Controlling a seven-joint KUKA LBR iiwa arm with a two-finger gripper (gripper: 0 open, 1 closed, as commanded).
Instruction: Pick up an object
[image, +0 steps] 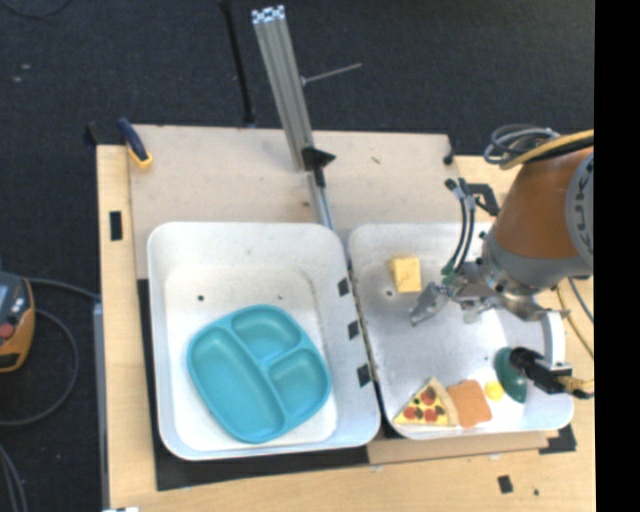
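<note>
The right bin (400, 350) holds a yellow block (406, 273) near its back, a pizza slice (425, 405) and an orange slab (468, 402) at its front edge, and a small yellow piece (493, 390) beside a dark green object (512, 372) at the front right. My gripper (447, 310) hangs over the middle of this bin, just right of and in front of the yellow block. Its fingers are spread apart and hold nothing. The orange-banded wrist (540, 215) rises behind it.
In the left bin (170, 260) lies a teal divided plate (260, 372). A metal post (290, 95) slants up from the back of the bench between the bins. Cables (462, 230) run down by the wrist.
</note>
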